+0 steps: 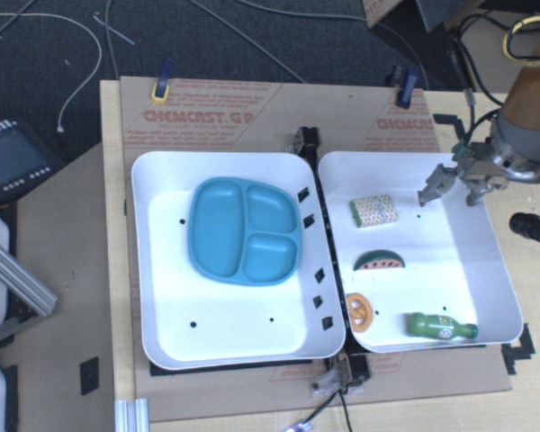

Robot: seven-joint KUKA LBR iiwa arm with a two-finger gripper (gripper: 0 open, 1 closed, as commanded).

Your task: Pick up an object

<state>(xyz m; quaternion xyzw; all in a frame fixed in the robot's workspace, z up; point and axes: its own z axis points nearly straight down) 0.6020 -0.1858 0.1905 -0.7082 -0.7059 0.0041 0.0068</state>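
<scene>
While the gripper (pixel 456 187) is hovering over the right bin's (pixel 486 268) far corner, fingers spread and grasping nothing, four candidates are lying loose below for picking: patterned block (pixel 374 211), watermelon slice (pixel 379 261), pretzel (pixel 358 310), green bottle (pixel 441 327). The left bin (pixel 162 268) is housing a blue divided plate (pixel 245 231).
</scene>
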